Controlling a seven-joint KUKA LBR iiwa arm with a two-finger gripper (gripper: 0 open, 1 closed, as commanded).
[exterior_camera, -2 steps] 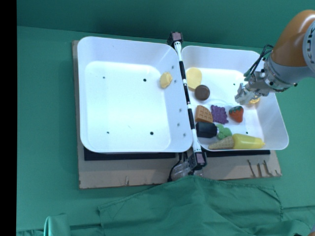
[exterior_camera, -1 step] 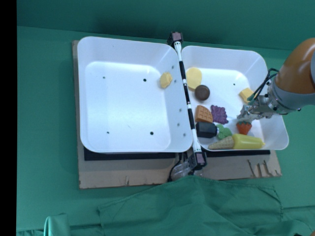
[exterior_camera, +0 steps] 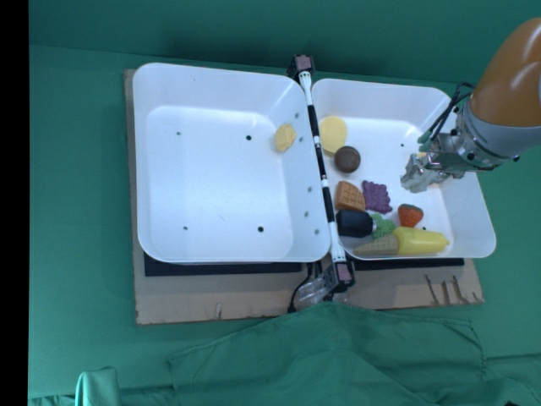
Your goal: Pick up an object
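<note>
The claw (exterior_camera: 417, 174) hangs over the right bin (exterior_camera: 473, 227), just above the toy strawberry (exterior_camera: 410, 215). I cannot tell if it is released or clenched.

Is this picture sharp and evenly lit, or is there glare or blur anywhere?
Camera view: light is soft and even; the left bin looks bright but keeps its rim detail, with faint shadows along its walls. The toys, like the yellow corn, are small and slightly soft. The gripper is a bit blurred.
</note>
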